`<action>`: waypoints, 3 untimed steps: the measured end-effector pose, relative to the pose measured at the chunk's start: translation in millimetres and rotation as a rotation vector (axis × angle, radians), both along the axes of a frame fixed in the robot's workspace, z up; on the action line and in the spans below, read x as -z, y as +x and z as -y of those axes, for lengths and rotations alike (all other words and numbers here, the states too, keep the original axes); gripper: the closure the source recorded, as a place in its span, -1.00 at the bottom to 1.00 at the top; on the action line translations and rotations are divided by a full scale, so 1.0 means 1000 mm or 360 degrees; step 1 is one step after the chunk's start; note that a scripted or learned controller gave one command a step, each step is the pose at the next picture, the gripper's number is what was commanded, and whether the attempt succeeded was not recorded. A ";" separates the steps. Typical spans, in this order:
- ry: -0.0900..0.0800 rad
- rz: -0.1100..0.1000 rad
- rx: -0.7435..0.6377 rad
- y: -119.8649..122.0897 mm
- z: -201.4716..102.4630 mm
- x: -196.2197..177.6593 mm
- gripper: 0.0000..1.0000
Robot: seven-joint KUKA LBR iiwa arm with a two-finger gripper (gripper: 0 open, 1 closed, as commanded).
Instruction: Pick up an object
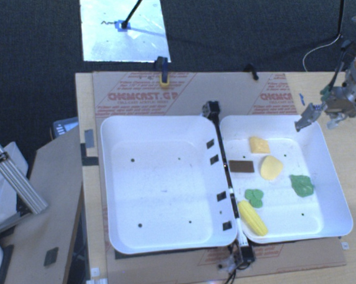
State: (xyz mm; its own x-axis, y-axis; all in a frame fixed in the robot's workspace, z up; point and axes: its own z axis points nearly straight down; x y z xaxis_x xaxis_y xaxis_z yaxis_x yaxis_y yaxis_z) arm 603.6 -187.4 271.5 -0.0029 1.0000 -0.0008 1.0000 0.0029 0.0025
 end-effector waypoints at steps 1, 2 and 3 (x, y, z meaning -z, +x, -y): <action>-0.0002 0.0007 -0.0006 0.001 0.000 -0.012 1.00; -0.0004 0.0022 -0.0011 0.030 -0.047 -0.125 1.00; -0.0004 0.0007 -0.0001 0.067 -0.019 -0.136 1.00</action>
